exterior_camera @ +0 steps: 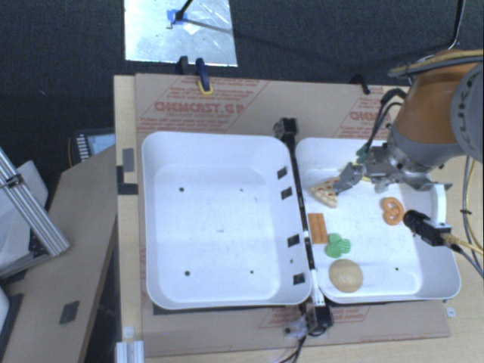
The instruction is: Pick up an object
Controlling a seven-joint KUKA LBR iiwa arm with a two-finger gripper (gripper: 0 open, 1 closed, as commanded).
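Camera view: I have the arm (435,108) reaching in from the right over the right bin (439,282). The gripper (349,178) sits low at that bin's upper left part, fingertips just beside a tan waffle-like wedge (326,193), maybe touching its upper edge. From this slant I cannot tell whether the tool is open or closed, and nothing reads as clamped in it.

The other objects in the right bin: an orange pretzel-shaped piece (392,211) to the right of the gripper, an orange flat block (317,228) against the divider wall, a green leafy piece (337,246) just beside it, and a tan round potato-like lump (346,274) near the front. The left bin (162,153) is next to it.

I judge the step as the approach onto the wedge, grasp not yet made. Next I need the tool centred over the wedge, closed across its narrow side, then lifted straight up. The wedge lies flat and near the wall, so I could easily push it away.
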